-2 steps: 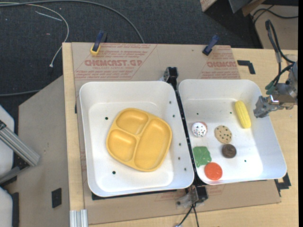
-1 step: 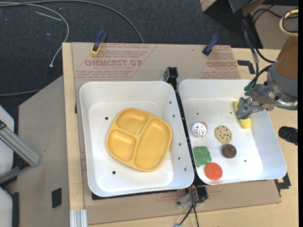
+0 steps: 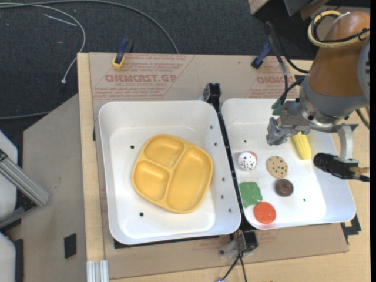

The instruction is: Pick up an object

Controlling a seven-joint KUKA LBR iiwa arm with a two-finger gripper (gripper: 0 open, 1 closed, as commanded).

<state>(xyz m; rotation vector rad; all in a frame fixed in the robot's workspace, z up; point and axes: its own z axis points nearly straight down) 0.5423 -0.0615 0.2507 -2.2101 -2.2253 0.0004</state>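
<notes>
Yellow three-compartment plastic plate (image 3: 173, 173) fills our left white bin (image 3: 111, 157). Rightward, small toy foods lie near the jaws (image 3: 277, 135), beside a yellow corn piece (image 3: 302, 145); their state we cannot tell. We risk nudging it aside.

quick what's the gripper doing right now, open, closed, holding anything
Gripper: cannot be told. It hangs over the right bin, beside the yellow corn; nothing is seen held in it.
</notes>
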